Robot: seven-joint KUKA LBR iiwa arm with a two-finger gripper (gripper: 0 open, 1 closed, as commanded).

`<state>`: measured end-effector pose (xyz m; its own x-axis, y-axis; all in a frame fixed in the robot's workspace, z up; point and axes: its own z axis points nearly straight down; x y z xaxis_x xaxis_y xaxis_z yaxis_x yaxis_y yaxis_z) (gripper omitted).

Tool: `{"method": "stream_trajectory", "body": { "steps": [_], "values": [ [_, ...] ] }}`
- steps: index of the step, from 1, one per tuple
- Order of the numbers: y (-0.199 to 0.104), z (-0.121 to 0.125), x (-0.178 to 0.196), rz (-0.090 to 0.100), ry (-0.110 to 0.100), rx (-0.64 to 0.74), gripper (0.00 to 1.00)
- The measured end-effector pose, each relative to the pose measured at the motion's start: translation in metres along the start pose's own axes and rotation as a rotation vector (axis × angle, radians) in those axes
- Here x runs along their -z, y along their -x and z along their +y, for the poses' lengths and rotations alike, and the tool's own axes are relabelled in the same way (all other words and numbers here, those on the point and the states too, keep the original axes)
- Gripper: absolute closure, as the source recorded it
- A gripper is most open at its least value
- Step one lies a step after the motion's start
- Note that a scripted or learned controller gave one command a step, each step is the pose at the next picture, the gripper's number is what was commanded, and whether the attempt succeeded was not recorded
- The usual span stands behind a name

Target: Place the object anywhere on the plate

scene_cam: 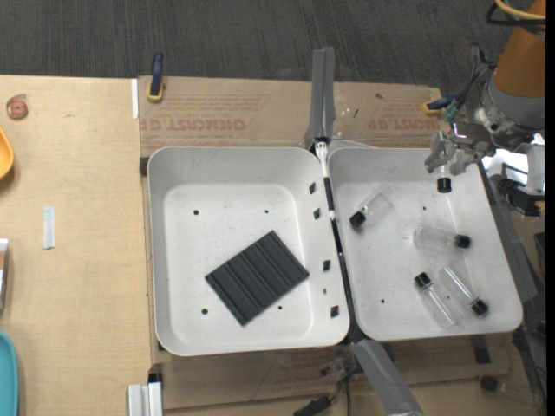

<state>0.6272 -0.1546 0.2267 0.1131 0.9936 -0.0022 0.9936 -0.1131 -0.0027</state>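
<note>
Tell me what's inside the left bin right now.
The left bin holds one dark ridged plate, lying flat and askew. What's beneath the plate is covered.

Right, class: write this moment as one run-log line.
gripper: over right bin back edge, grip unclear | vials: four, loose in right bin | plate: dark ribbed, left bin

1. A light wooden tabletop [78, 189] fills the left side.
2. Dark grey carpeted floor [217, 16] lies beyond its far edge.
3. Brown cardboard [217, 115] (printed with reversed lettering) covers the bench.
4. Lighting is even.
</note>
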Motion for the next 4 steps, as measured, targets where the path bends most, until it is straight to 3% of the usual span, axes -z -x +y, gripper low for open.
{"method": "stream_trajectory", "body": {
  "steps": [1, 2, 3, 4],
  "values": [
    [-0.075, -0.031, -0.011, 0.001, -0.001, -0.102, 1.00],
    [-0.131, -0.135, 0.018, 0.001, -0.001, -0.037, 1.00],
    [-0.210, -0.134, -0.037, 0.000, -0.002, 0.302, 1.00],
    [-0.233, -0.116, -0.004, 0.000, 0.000, 0.318, 1.00]
  ]
}}
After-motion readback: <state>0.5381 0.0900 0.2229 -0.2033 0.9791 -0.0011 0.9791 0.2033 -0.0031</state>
